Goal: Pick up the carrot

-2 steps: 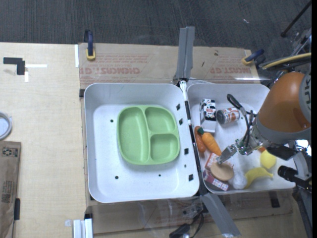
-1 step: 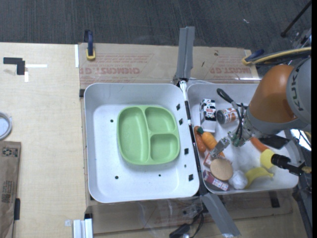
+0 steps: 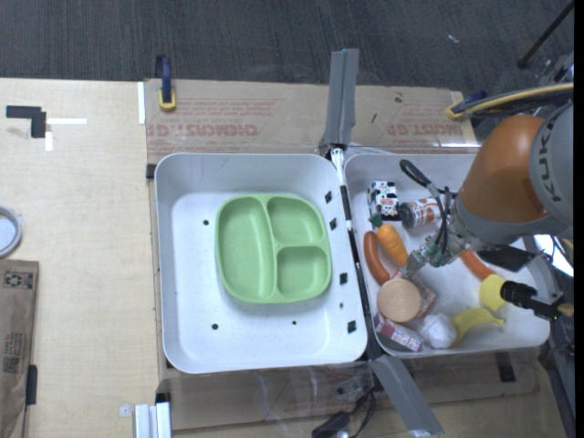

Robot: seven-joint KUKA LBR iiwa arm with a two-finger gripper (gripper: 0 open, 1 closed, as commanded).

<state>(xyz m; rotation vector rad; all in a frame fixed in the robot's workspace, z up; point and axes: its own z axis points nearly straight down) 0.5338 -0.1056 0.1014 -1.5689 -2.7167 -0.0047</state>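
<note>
Carrot (image 3: 392, 243) lies in the right bin (image 3: 365, 167), near its left wall, orange and tapered, tilted a little. Touching it on the left: a red-orange sausage (image 3: 375, 258) running alongside. Just above: a small black-and-white toy car (image 3: 383, 199) and a red can (image 3: 422, 213) lying on its side. Just below: a round tan bun-like piece (image 3: 399, 300), with a pink packet (image 3: 398, 336) and a white crumpled item (image 3: 439, 331) at the bin's near edge. Gripper (image 3: 427, 258) sits just right of the carrot, over the bin's middle, apart from the carrot, nothing visibly between its fingers; fingers open or closed, cannot tell, too small and cluttered. Arm's orange band (image 3: 506, 167) hides part of the bin behind it. Banana (image 3: 474, 321) and a yellow piece (image 3: 493, 290) lie to the right. Left bin (image 3: 173, 245) holds a green divided plate (image 3: 272, 246).
</note>
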